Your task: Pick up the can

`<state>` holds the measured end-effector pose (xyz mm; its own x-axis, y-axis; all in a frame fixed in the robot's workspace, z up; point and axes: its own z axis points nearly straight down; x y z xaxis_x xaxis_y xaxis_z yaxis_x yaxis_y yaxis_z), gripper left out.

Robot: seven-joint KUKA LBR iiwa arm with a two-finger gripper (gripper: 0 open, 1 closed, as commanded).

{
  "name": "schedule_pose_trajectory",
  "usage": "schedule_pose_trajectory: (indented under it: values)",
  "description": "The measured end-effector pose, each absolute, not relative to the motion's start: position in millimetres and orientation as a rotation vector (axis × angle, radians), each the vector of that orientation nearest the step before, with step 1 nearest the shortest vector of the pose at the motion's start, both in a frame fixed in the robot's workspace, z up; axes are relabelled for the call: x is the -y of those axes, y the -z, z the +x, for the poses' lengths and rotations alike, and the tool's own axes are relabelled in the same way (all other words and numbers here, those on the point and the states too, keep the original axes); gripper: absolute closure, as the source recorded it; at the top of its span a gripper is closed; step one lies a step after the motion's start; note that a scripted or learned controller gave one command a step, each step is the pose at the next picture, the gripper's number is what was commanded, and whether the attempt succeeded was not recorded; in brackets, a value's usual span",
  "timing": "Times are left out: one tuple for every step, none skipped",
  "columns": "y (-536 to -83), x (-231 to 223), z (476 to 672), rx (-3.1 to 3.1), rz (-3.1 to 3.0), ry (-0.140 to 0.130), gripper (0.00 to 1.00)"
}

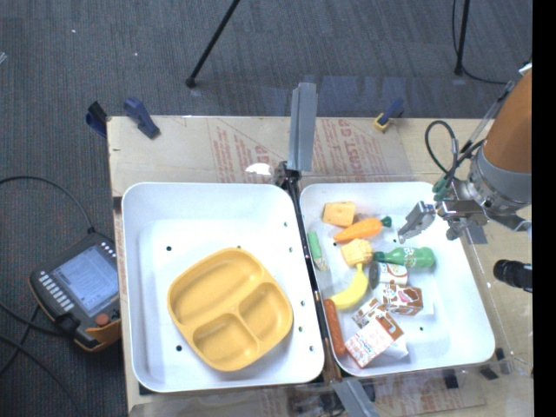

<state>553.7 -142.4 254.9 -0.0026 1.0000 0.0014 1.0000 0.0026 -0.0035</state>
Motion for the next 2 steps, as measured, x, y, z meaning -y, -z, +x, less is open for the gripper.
schedule_pose_trajectory:
  values:
    - [-149.9,143.5,477.8,2.073,-2.352,-0.004,0.00]
    - [-104.8,179.2,508.5,2.016,-2.420,0.023,0.00]
